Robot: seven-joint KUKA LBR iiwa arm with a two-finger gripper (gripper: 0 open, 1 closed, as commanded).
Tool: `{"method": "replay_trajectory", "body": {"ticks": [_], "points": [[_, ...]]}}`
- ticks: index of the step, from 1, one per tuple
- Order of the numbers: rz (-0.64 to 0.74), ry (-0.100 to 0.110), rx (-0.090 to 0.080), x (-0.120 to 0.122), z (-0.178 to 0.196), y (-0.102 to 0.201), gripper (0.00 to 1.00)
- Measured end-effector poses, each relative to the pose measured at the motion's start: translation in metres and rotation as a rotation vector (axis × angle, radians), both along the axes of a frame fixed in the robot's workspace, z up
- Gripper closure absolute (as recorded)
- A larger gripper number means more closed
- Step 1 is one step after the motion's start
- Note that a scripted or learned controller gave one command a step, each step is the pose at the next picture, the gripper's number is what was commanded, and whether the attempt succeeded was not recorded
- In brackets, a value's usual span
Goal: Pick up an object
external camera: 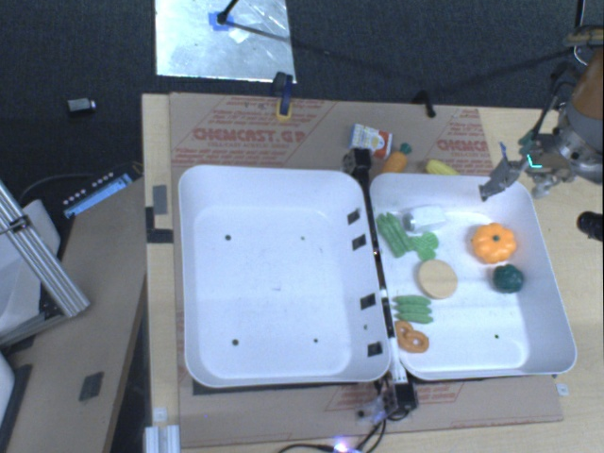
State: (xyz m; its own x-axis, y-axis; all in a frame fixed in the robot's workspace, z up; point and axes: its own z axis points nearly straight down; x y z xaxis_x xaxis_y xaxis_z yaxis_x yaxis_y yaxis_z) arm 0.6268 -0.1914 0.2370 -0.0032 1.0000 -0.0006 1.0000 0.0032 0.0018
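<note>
Below, two white bins [274,253] on a cardboard-covered bench [245,125], dark carpet [425,26] around; hand [517,179] open, empty.

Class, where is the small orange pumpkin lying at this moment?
The orange pumpkin lies in the right bin, near its far right side, just above the dark green ball.

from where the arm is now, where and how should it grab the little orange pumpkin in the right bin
Take the orange pumpkin across its round body from straight above, fingers closing on opposite sides. It sits upright and squat, with bare bin floor around it; the dark green ball lies just below it in the view, so probably close along the left-right line. The gripper hangs at the right bin's upper edge.
</note>
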Motion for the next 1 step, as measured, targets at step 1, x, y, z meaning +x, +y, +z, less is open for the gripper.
{"method": "replay_trajectory", "body": {"ticks": [1], "points": [[0.003, -0.004, 0.0, 0.0009, 0.0109, 0.0001, 1.0]]}}
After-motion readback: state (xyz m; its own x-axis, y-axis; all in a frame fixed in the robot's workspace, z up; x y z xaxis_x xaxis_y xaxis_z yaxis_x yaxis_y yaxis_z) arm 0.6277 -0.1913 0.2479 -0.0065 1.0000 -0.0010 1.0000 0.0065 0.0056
